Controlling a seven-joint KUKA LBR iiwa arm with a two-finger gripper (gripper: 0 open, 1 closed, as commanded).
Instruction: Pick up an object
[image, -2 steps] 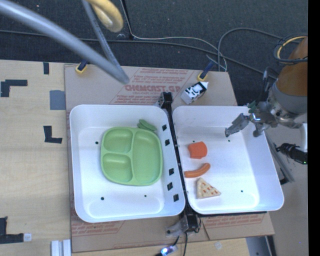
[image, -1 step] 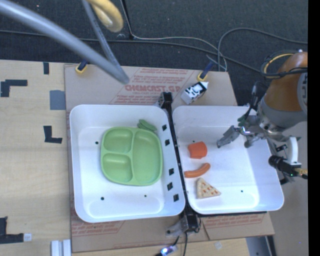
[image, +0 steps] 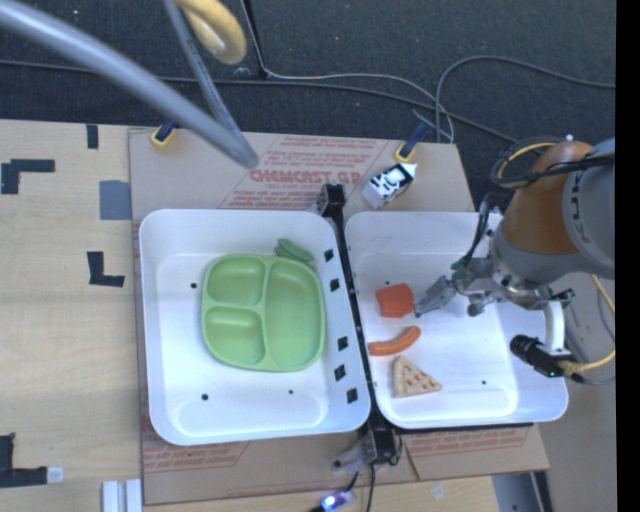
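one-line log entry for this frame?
gripper over right bin | nearest: orange block, not held | sausage, waffle wedge loose | green tray in left bin

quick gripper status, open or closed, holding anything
Gripper: over the right bin, tips just right of the red block; open or shut cannot be told, and nothing shows between the fingers.
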